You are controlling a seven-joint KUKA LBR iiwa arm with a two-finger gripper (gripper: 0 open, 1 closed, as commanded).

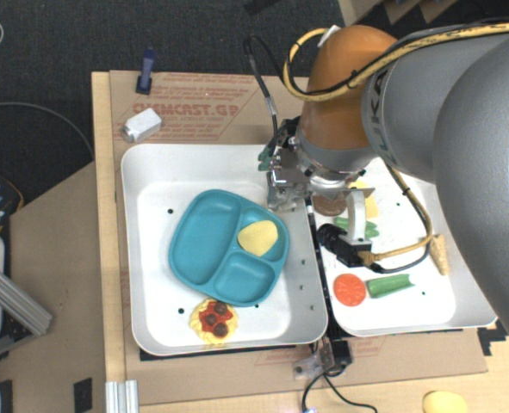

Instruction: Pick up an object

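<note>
Left white bin (142,256): a teal divided plastic plate (207,243) carries a pale yellow lemon-shaped piece (258,237); a small toy pizza with red toppings (214,320) lies just below the plate. Centre: two-finger gripper (290,189), over the bins' shared edge; finger state cannot be told. Right white bin (426,304): an orange-red disc (350,290) beside a green stick-shaped piece (390,285).

A cardboard-topped bench (194,101) carries two white bins: the left bin (146,231) and the right bin (443,304). A small white block (141,125) and a blue object (145,70) lie at its far left.
</note>
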